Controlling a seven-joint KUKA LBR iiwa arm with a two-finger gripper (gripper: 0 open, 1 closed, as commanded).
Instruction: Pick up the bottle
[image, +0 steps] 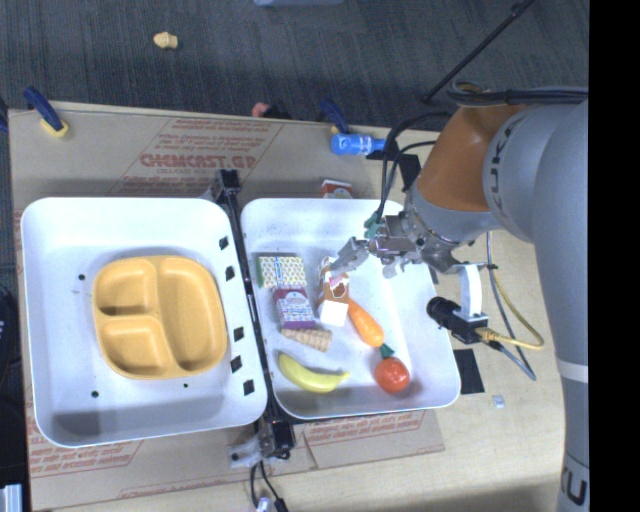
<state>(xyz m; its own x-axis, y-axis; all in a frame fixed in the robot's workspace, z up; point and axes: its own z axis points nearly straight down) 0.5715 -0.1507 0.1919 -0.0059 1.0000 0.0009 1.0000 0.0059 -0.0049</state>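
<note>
Camera view: the two-finger metal pincer (345, 258) is hovering over the right white bin (430, 385), whether parted or clenched cannot be told. A small brown-and-white bottle-like item (337, 290) is lying just below-left of it, apparently tilted. The grey arm (520, 170) is reaching in from the right, wrist bent down.

A yellow divided plate (160, 315) sits in the left bin (60, 230); banana (310, 372), carrot (364, 324), perhaps a tomato (392, 374) lie rightward.
</note>
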